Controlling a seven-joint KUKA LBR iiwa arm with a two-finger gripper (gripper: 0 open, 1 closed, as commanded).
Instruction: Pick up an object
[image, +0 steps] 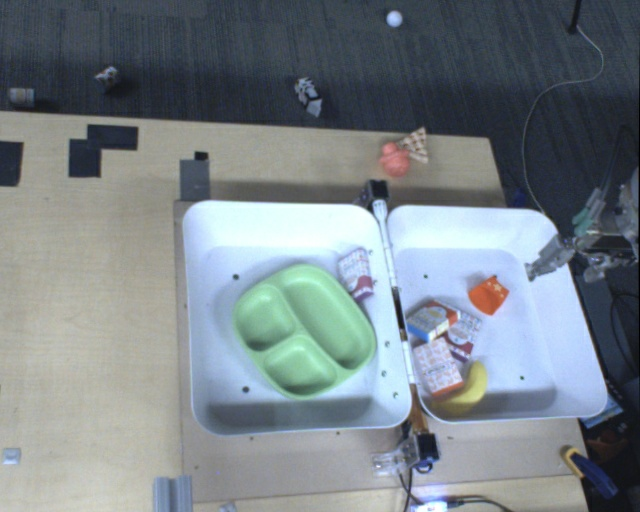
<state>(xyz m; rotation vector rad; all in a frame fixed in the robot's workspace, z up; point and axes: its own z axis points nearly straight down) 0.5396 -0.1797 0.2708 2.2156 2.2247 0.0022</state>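
Left bin (200, 300): shallow, white, smooth plastic, resting on a pale wooden worktop (90, 300). Inside, a green divided plate (303, 328), glossy, rounded, three compartments, tilted a little. Just beside the plate's upper right corner, a small red-and-white carton (356, 273), leaning by the wall shared with the next bin.

Right bin (540, 330): same white plastic, touching the left one along the middle. Clustered low on its left side, a blue-and-white box (430, 320), a red-patterned packet (437, 366) and a yellow banana (468, 392), curved, partly under the packet. Apart from that pile, higher and toward the middle, an orange block (489, 294), small, angular, matte.

At the right bin's upper right rim, the end effector (548, 262), grey metal, above the rim, touching none of the objects. Opening of its fingers not discernible; nothing visibly held.
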